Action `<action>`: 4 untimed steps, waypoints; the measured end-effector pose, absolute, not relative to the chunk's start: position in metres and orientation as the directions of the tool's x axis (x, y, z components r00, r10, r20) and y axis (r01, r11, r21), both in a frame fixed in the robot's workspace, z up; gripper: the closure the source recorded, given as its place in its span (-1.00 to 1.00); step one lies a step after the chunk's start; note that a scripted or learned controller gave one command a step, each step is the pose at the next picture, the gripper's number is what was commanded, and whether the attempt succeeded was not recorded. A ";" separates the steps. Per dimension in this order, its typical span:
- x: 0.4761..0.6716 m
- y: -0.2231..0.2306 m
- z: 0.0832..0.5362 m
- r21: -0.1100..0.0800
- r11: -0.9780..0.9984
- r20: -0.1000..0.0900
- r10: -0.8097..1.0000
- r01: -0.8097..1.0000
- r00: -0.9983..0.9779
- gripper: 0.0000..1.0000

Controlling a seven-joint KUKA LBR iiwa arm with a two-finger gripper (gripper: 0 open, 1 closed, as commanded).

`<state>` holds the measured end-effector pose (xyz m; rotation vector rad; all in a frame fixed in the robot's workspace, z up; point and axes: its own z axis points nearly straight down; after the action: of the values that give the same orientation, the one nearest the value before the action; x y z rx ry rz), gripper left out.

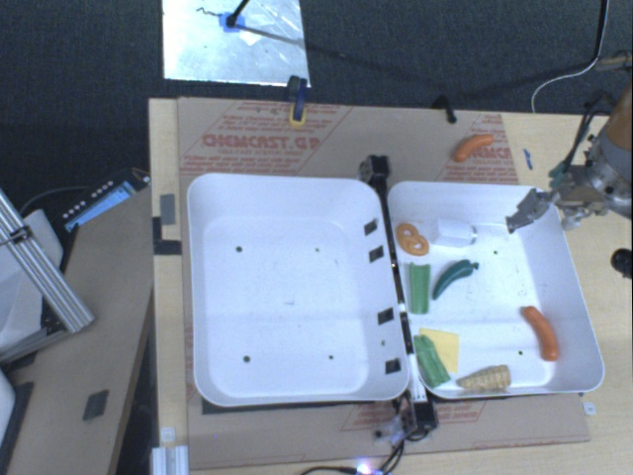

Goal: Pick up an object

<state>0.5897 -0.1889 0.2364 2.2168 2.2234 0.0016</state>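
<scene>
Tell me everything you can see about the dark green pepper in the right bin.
The dark green pepper is a small, curved, glossy item that looks like plastic. Its thicker end points up and right with a short stem, and its narrow tip points down and left. It lies flat on the floor of the right bin, near the bin's left side. A lighter green strip lies just to the left; whether they touch is unclear.

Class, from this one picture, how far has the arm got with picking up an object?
Nothing looks picked yet: the pretzel, green pepper, sausage and cone all lie in the right bin. In hand: the gripper hangs over that bin's upper right part. Left: descend, grasp and lift one item.
</scene>
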 end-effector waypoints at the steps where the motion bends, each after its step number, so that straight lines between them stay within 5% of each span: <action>1: 0.591 -0.189 0.248 0.006 0.007 -0.001 1.000 1.000 -0.007 1.00; 2: 0.575 -0.184 0.523 0.021 0.006 -0.007 1.000 1.000 -0.005 1.00; 3: 0.571 -0.126 0.389 -0.010 0.009 0.004 1.000 1.000 -0.009 1.00; 4: 0.539 -0.142 0.511 0.016 0.004 -0.004 1.000 1.000 -0.004 1.00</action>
<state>0.5390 -0.1420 0.5114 2.2074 2.2153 0.0131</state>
